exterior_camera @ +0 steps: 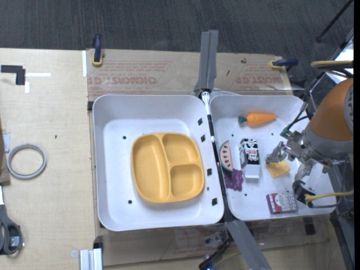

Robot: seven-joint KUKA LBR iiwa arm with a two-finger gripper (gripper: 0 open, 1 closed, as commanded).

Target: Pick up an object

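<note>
The right bin (264,107) holds an orange carrot (257,118), a watermelon slice (226,155), purple grapes (233,180), a black-and-white carton (250,150) above a white block (252,171), a yellow wedge (279,169) and a red box (281,202). My gripper (277,154) reaches in from the right and hangs just over the upper left corner of the yellow wedge. Whether it touches the wedge is unclear from this angle.
A yellow divided plate (167,167) lies in the left bin (112,151). A grey tape ring (25,161) and scissors (10,236) lie on the bench at the left. A grey divider bar (207,61) runs between the bins. Cables hang by the arm (332,122).
</note>
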